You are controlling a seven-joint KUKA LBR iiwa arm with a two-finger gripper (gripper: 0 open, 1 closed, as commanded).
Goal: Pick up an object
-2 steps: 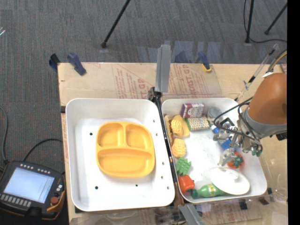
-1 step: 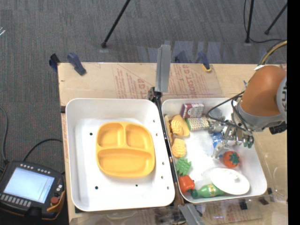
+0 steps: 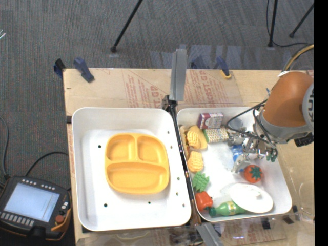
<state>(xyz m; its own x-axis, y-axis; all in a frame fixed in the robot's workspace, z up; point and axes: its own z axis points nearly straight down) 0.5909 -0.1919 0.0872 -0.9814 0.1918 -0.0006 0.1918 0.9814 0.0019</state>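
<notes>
My gripper (image 3: 242,162) hangs low over the right bin (image 3: 285,186), near its right middle, below the orange wrist band. A small blue and white object (image 3: 236,153) lies right against the gripper's left side; whether it is held is unclear. A red tomato (image 3: 253,173) sits just below and right of the gripper. A white plate (image 3: 251,197) and a green bottle (image 3: 228,208) lie nearer the bin's front. Yellow corn pieces (image 3: 196,137) rest along the left wall, with a green toy (image 3: 201,181) and a red toy (image 3: 203,200) in front of them.
A purple box (image 3: 210,120) and a small speckled box (image 3: 217,134) stand at the back of the right bin. The left bin (image 3: 84,188) holds a yellow divided tray (image 3: 137,163). A grey post (image 3: 178,78) rises behind the bins' shared edge.
</notes>
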